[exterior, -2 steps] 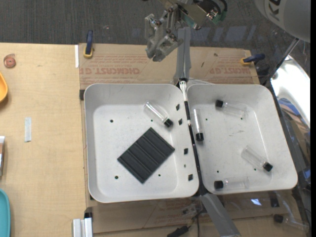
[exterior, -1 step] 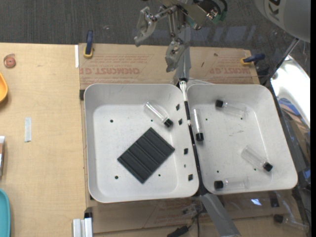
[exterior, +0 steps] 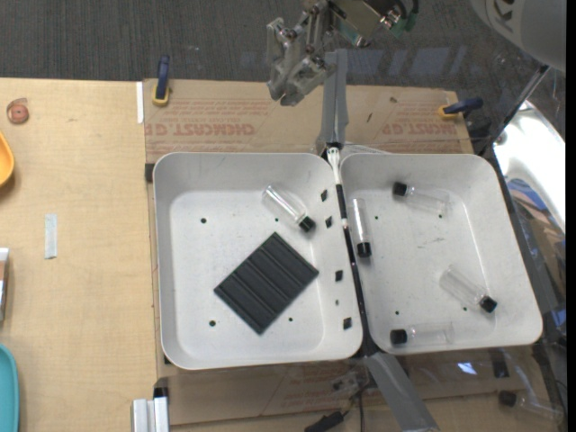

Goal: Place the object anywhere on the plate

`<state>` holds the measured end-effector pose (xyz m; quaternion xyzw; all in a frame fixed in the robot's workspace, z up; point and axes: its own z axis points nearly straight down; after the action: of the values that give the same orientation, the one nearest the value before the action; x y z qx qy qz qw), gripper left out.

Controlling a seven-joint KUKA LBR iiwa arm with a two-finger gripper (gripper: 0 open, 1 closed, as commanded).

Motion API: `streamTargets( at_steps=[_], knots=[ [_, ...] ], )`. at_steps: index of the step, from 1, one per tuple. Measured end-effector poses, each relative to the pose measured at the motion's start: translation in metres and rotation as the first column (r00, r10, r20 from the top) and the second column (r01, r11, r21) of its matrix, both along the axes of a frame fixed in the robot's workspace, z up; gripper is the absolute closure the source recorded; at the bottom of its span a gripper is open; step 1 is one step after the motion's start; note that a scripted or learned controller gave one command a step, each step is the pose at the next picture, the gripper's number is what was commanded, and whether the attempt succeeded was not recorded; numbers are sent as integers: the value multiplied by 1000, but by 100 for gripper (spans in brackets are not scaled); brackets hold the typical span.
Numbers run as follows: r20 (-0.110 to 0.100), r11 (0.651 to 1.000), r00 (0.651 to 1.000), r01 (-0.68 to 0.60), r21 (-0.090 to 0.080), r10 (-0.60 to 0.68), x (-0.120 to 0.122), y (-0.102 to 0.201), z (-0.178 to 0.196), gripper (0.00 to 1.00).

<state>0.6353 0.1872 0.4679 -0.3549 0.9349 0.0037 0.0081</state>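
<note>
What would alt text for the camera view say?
A robot claw hangs above the far edge of two white bins. The left bin holds a dark ribbed plate and one clear vial; the right bin holds four vials.

Even, fairly bright overhead light falls across both white bins, which show only soft, faint shadows along their inner walls. Right of the bins, a strong white glare burns out on a shiny surface. The gripper above the bins looks slightly blurred. The dark ribbed plate stays crisp, with clear ridges.
</note>
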Motion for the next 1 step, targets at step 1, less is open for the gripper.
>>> streamTargets(
  at_steps=[1],
  knots=[
    [0,1000,1000,1,0,-1,0,-1,0,0]
  ],
)
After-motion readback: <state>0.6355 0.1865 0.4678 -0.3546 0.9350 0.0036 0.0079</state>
